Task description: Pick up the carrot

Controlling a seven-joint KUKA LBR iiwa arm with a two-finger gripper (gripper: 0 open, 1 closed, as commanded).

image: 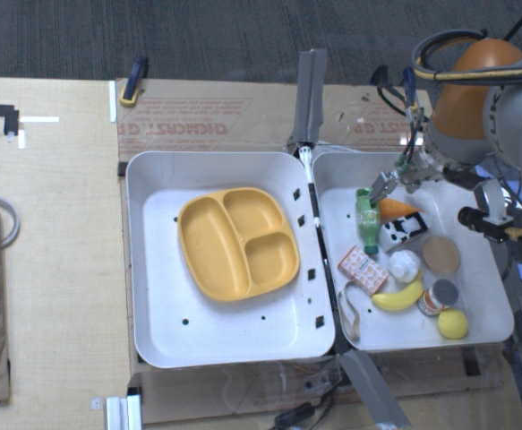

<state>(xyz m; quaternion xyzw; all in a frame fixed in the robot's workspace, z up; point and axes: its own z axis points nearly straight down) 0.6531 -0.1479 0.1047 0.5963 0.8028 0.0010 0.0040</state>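
The carrot lies at twelve o'clock in the right bin, beside a green bottle. The hand hovers just above it, seemingly spread. Approach step; next, lower and close squarely.

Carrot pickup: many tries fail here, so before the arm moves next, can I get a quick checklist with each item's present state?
1. Carrot in view in the right bin: ok.
2. Gripper close above the carrot: ok.
3. Carrot between the gripper's fingers: cannot tell.
4. Room beside the carrot: not ok; green bottle and black-and-white toy crowd it.
5. Yellow plate out of the way in the left bin: ok.
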